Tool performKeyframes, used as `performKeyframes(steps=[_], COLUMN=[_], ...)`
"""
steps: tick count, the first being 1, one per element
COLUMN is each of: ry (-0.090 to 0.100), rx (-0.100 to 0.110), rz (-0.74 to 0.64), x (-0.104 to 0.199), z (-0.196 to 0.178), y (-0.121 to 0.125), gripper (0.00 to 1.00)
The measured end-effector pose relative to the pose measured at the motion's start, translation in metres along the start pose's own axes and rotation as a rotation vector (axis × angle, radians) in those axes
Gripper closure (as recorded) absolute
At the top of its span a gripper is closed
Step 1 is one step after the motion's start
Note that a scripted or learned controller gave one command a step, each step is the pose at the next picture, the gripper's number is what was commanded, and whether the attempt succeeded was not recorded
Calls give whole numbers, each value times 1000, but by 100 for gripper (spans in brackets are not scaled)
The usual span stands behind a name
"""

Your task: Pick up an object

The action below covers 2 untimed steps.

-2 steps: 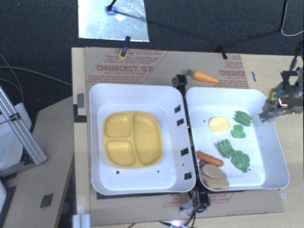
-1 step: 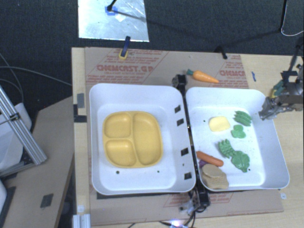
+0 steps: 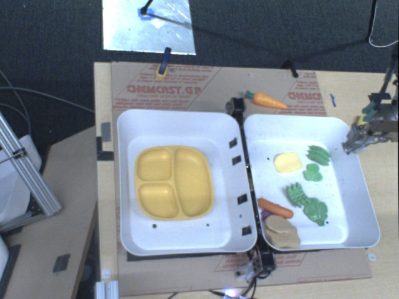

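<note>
Readable text, as I see it from my station:

1. Cardboard sheet [image 3: 206, 83] under the two bins: red block lettering "CHEMCAST GP", printed upside down from my viewpoint, left of centre behind the left bin [image 3: 128, 185].
2. Same sheet, far right, behind the right bin [image 3: 355, 185]: a second red print of the same kind, partly cut off; I make out "CHEMCAST".
3. Front edge of the sheet: red print fragments, too hidden for me to read.
</note>
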<state>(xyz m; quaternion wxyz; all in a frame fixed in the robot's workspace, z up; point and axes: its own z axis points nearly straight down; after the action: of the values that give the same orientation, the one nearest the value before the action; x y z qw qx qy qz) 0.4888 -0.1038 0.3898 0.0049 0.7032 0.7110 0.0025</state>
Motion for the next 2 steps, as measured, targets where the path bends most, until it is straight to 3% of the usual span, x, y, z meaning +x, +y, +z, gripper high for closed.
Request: performKeyframes(steps=[1,2], ry=[5,4], rx=[19,-4], rz=[12,-1], x=[-13,67], z=[223,77], y=[-6,13], gripper=[100,100])
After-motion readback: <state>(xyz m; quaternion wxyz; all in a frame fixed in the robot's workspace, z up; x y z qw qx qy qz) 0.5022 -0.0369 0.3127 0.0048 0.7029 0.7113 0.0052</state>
